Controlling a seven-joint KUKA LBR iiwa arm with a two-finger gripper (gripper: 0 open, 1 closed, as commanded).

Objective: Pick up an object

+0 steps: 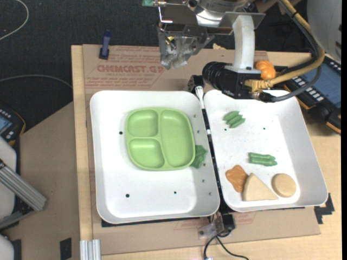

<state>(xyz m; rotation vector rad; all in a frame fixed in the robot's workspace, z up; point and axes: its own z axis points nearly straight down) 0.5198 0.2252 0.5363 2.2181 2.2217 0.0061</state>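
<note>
My gripper [174, 52] hangs high over the cardboard behind the left bin [108, 161], above that bin's far right corner. Nothing shows in it. A light green divided plate [160, 138] lies in the left bin, with a small dark green piece [199, 156] against its right edge. In the right bin [303, 145] lie two green bean pieces [234, 118] [262, 158]. Near that bin's front edge sit an orange-brown chunk [236, 177], a beige wedge [257, 189] and a round tan biscuit [283, 184].
A small orange thing [264, 69] sits at the right bin's far edge beside the arm's cabling. A blue clip [104, 44] stands on the cardboard sheet [124, 64] behind the left bin. White bare floor surrounds the plate in the left bin.
</note>
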